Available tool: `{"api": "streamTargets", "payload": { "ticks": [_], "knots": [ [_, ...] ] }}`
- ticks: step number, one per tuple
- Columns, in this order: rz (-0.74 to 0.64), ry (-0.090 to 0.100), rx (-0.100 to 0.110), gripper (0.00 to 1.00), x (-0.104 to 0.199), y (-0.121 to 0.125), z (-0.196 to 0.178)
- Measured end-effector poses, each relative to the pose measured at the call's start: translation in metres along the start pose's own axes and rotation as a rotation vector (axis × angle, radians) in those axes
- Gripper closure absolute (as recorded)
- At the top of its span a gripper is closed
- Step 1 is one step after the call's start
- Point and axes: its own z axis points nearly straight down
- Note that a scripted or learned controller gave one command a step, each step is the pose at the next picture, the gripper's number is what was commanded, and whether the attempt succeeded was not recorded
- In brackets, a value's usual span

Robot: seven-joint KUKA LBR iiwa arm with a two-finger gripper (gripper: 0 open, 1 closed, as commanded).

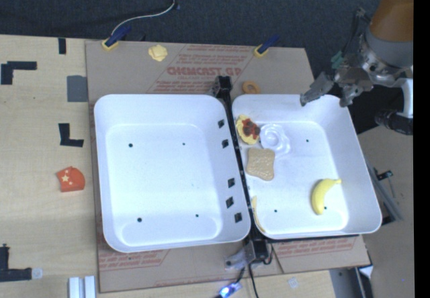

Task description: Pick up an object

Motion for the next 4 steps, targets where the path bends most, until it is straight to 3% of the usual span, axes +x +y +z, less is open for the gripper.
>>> {"api": "streamTargets", "payload": {
  "ticks": [1, 2, 3, 4],
  "knots": [
    [-0.008, 0.004, 0.009, 0.00, 0.088, 0.016, 0.102],
    [-0.013, 0.006, -0.002, 0.00, 0.208, 0.043, 0.095],
    [-0.004, 0.003, -0.020, 0.00, 0.225, 0.044, -0.071],
    [-0.013, 0.006, -0.011, 0.00, 0.334, 0.041, -0.158]
  ]
}}
